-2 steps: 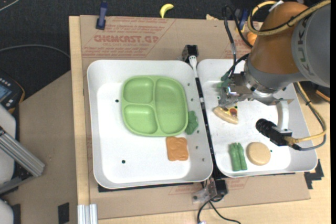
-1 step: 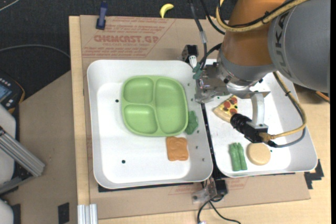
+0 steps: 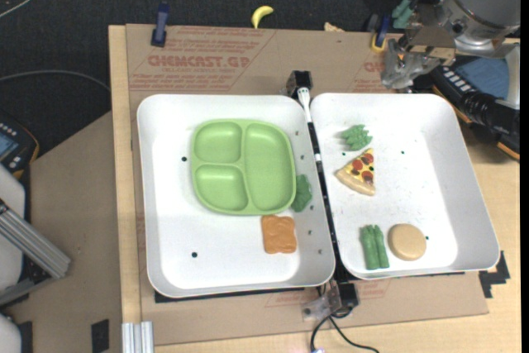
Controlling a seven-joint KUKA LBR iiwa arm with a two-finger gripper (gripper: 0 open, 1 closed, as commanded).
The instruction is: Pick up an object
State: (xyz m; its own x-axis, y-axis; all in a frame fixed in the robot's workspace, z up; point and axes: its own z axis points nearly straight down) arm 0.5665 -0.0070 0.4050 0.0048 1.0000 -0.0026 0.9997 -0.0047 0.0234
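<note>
My gripper [image 3: 398, 69] hangs above the far rim of the right bin [image 3: 471, 178], at the upper right of the camera view, with nothing visible between its fingers. In the right bin lie a green leafy piece [image 3: 355, 136], a pizza slice [image 3: 359, 171], a green bundle of beans [image 3: 374, 247] and a round tan cookie [image 3: 407, 242]. The left bin [image 3: 165, 178] holds a green divided plate [image 3: 244, 166], an orange toast piece [image 3: 279, 234] and a small green piece [image 3: 302, 193] beside the plate's right edge.
Both bins rest on a cardboard sheet [image 3: 207, 58]. A yellow banana toy [image 3: 262, 14] and a blue clamp [image 3: 159, 25] lie at the far edge. Cables and black gear sit to the right of the bins.
</note>
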